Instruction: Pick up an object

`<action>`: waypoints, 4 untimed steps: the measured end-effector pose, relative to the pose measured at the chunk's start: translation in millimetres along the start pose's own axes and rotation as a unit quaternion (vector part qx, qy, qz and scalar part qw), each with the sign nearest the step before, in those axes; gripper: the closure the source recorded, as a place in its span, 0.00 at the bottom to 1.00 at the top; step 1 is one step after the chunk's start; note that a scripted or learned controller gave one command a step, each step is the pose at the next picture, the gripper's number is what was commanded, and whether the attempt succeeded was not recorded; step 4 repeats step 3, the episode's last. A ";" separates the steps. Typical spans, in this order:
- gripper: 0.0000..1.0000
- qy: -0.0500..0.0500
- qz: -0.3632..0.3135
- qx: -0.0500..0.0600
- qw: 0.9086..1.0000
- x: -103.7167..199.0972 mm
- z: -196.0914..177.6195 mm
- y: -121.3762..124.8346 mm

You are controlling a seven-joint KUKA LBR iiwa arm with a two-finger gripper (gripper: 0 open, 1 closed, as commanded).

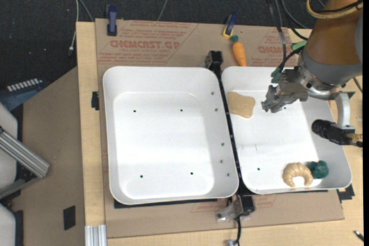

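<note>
My gripper [273, 102] hangs over the back part of the right bin [271, 181], just right of a flat tan slice of bread [241, 105] lying near that bin's left wall. Nothing shows between the fingers. A pale croissant [297, 174] lies at the front right of the same bin, with a small green object [319, 169] touching its right side. An orange carrot [238, 53] rests on the cardboard behind the right bin.
The left bin [118, 124] stands beside the right one, with black clamps [214, 59] between them at back and front. Blue clips [111, 20] pin the cardboard at the back edge. Cables trail over the dark floor behind.
</note>
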State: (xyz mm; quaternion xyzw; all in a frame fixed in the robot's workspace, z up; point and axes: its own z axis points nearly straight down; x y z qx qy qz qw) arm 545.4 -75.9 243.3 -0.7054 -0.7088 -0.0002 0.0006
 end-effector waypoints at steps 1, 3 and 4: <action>1.00 0.000 0.000 -0.001 1.000 50.6 -4.5 -13.7; 1.00 0.000 0.000 0.000 1.000 158.0 -4.1 -14.7; 1.00 0.000 0.000 0.000 1.000 158.0 -4.1 -14.7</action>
